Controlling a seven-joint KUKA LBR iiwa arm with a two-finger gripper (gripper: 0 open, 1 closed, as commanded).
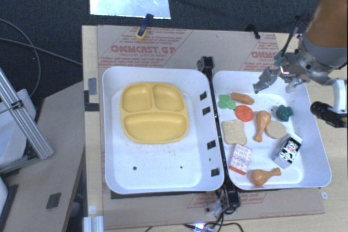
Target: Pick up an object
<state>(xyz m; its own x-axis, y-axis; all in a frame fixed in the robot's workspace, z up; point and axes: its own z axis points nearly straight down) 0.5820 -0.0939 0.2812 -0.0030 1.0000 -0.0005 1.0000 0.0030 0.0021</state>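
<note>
Open, empty jaws (280, 81) hover just above the carrot (242, 98).

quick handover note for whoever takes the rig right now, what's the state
Gripper: open, holding nothing, hovering over the far edge of the right bin.
Right bin holds the toy food: carrot, green piece, tomato slice, bread slice, two drumsticks, dark green piece, small carton, packet.
Left bin holds a yellow divided plate.
Done: nothing picked.
Left: descend on one item, close, lift.
</note>
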